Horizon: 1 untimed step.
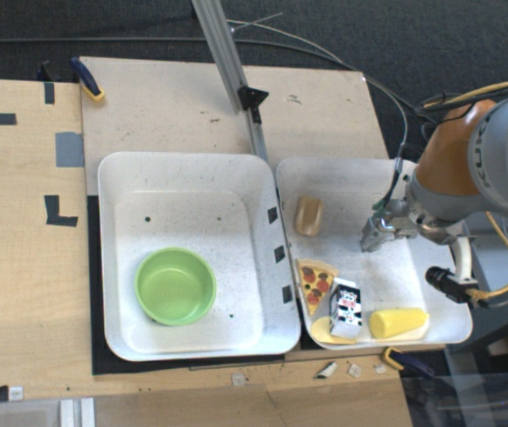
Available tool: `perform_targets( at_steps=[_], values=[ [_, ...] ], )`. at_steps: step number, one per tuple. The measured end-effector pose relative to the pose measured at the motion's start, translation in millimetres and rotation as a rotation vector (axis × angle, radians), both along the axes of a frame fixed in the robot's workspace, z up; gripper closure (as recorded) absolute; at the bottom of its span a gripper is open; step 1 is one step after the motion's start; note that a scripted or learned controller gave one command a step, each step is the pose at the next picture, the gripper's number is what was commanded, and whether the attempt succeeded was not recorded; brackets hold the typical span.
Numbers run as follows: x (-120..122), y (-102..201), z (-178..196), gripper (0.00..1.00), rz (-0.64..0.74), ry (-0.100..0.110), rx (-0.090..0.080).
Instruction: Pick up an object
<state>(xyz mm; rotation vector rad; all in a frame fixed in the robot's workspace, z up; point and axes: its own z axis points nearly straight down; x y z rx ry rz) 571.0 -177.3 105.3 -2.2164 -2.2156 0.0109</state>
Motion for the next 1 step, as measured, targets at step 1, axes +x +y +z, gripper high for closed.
perform_targets(
  at_steps=[1],
  values=[
    [1.2,1.1,13.8,1.00,0.001,-0.003,0.001]
  ],
)
